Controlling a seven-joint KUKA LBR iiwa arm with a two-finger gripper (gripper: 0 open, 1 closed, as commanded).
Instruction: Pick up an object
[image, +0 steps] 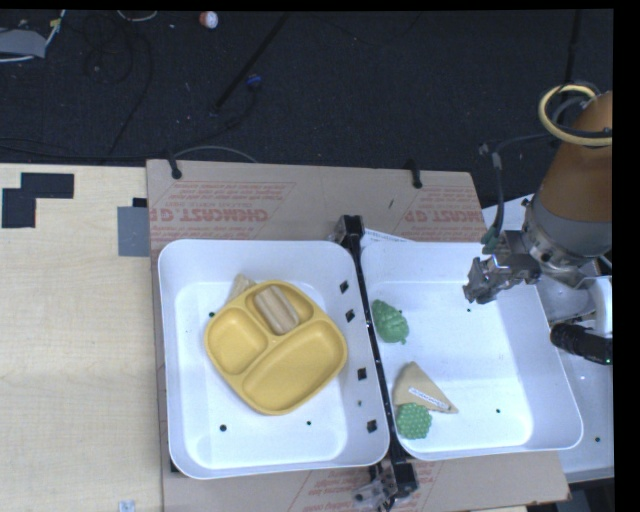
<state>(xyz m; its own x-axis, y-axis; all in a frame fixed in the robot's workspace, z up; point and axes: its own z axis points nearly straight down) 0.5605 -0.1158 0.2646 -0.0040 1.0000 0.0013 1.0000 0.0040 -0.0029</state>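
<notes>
While nothing has yet been lifted, the work looks to be at its approach step, with the choice of object open. On the left of the surface (80, 380), the left bin (190, 440) holds a yellow divided plate (290, 370) with a tan, bread-like piece (277, 308) lying in its upper compartment. A black divider (362, 330) separates this bin from the right bin (520, 400).

Just right of that divider, in the right bin, lies a green leafy toy vegetable (389, 323). Lower down sits a pale wedge (422, 390), perhaps a toy slice of cheese or sandwich, touching a second green bumpy piece (414, 421) just below it.

Further right, the tool (483, 281) hangs over the upper middle of the right bin, well apart from all three items. At this slant its fingers are too dark and small to read, so I cannot tell whether they stand spread or pressed together; nothing shows between them. The grey arm (575, 190) with its orange band enters from the right.

The nearest candidate seems to be the green leafy vegetable. The next move would call for travelling left and a little down the view, centring over it, then descending with room on both sides.
</notes>
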